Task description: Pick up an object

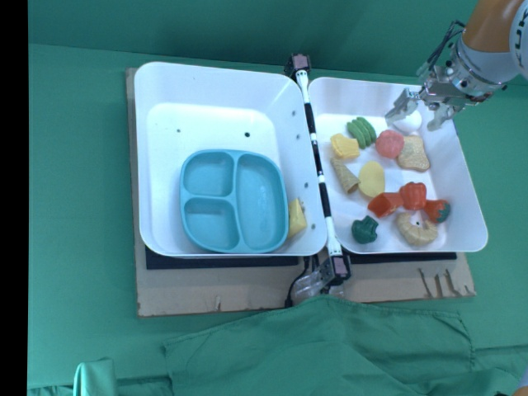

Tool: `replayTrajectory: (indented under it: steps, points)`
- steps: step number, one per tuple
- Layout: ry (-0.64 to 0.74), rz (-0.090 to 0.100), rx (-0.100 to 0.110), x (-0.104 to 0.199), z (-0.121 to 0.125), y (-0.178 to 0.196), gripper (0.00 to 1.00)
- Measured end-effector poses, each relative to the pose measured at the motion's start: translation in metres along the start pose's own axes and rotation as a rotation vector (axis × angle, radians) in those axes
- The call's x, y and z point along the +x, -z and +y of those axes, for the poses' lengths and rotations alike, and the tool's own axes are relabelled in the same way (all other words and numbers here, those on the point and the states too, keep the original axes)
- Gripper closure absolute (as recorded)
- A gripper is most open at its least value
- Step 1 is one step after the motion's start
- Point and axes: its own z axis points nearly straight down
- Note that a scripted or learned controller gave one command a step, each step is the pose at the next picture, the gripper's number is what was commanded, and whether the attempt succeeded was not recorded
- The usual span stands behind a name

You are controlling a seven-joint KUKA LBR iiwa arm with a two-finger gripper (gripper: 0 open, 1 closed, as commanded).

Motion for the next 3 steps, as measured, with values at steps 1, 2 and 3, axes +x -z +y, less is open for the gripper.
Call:
replayTrajectory:
  steps: [1, 2, 3]
  points:
    - [-0.001, 0.000, -0.002, 0.000, 0.000, 0.002, 0.00]
    - [-0.002, -0.003, -0.015, 0.000, -0.034, 0.107, 0.00]
    - [0.001, -0.001, -0.002, 0.001, 0.035, 0.043, 0.00]
